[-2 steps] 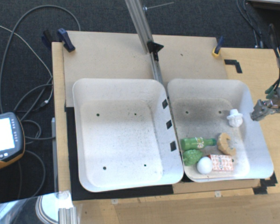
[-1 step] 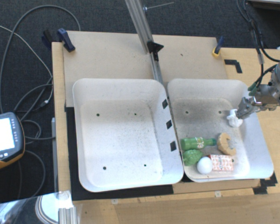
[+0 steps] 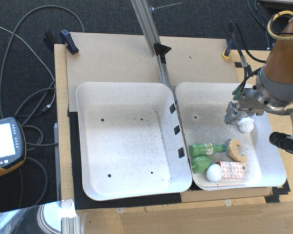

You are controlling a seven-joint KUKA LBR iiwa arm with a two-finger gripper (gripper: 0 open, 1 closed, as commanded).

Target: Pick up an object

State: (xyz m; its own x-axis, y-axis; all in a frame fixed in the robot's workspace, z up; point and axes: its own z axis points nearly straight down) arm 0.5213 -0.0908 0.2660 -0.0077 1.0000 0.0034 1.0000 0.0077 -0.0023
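Observation:
My gripper [image 3: 233, 116] hangs low over the right side of the right bin [image 3: 205, 101], under the grey arm with its orange band [image 3: 283, 57]. A small white crumpled object [image 3: 246, 126] lies just to the gripper's lower right, touching or almost touching it. Further forward in the same bin lie a tan bagel-like piece [image 3: 237, 150], a green bottle [image 3: 206, 149], a green lump [image 3: 200, 164], a white ball [image 3: 214, 173] and a red-and-white box [image 3: 232, 170].
The left bin [image 3: 122, 140] stands beside the right one, with a metal pole [image 3: 146, 26] slanting up from the divide between them. Blue clamps [image 3: 68, 40] grip the bench's back corners. A pendant [image 3: 5, 143] and cables lie on the floor at left.

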